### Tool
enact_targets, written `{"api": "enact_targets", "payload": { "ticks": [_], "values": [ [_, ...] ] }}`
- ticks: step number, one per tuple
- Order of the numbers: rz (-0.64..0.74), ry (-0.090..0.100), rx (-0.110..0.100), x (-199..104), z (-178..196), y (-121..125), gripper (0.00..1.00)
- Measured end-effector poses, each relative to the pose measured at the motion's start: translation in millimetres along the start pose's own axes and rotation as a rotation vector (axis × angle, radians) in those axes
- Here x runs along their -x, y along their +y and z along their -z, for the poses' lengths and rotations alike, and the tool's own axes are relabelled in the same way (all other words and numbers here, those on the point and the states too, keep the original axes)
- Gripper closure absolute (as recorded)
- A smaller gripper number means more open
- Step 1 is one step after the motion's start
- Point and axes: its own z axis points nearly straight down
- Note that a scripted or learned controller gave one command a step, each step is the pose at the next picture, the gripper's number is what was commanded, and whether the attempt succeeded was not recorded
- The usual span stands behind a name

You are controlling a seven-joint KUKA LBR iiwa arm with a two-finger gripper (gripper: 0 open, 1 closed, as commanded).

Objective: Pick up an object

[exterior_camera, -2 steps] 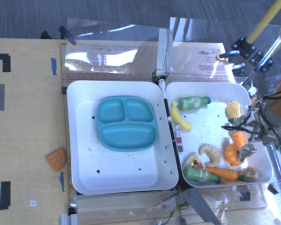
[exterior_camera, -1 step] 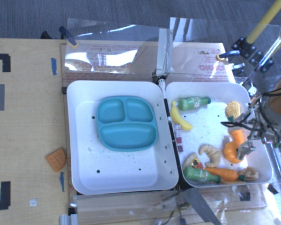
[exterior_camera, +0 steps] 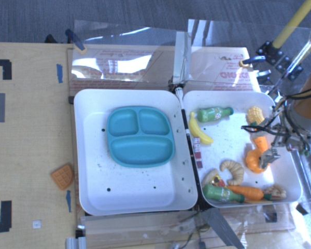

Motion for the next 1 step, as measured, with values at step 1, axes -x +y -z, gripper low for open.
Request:
{"api": "enact_targets", "payload": {
  "ticks": [1],
  "values": [
    [-0.015, -0.002, 0.001, 24.8, -0.7, 2.7, 0.0]
  ]
}}
